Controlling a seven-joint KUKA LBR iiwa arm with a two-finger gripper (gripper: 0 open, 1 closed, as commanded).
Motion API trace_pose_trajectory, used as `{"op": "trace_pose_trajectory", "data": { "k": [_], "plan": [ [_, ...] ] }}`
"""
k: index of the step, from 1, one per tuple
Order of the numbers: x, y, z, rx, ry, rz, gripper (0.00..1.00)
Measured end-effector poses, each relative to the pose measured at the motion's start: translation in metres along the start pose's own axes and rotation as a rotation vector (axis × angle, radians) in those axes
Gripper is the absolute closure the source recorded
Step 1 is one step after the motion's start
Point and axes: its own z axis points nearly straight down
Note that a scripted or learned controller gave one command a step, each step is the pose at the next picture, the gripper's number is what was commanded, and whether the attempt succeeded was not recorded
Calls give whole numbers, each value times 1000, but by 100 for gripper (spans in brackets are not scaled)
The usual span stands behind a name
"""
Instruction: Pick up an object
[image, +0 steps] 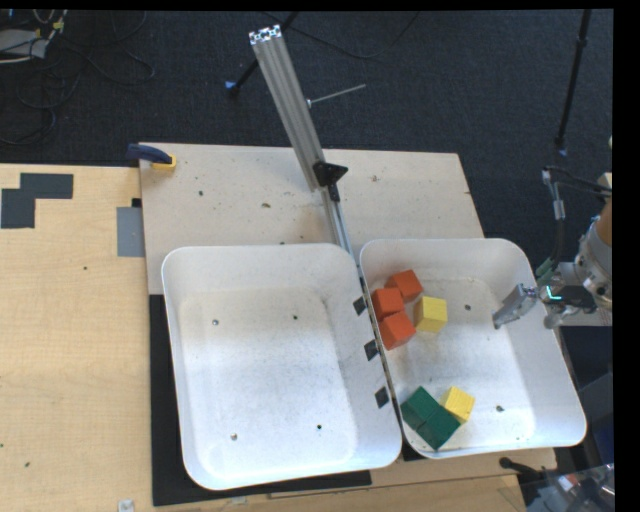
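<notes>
The right bin (520, 425) holds several blocks. Three orange blocks (395, 305) cluster against its left wall, and a yellow block (432, 313) touches them on the right. Near the front left corner a green block (430, 417) lies beside a second yellow block (459, 403). My gripper (531, 313) hangs over the right bin's right side, well right of the orange cluster. Its fingers (510, 306) stand apart with nothing between them, so it is open.
The left bin (190, 270) sits beside the right one, with black clips (370, 350) along the shared wall. A slanted aluminium rail (295, 110) rises behind the bins. A small blue and yellow clamp (152, 156) lies at the bench's back left.
</notes>
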Motion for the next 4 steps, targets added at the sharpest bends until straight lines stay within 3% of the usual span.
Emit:
{"op": "trace_pose_trajectory", "data": {
  "k": [1,3,4],
  "plan": [
    [0,1,-2,-4,-1,2,0],
    [3,4,105,2,0,3,0],
    [3,5,146,-5,-1,4,0]
  ]
}}
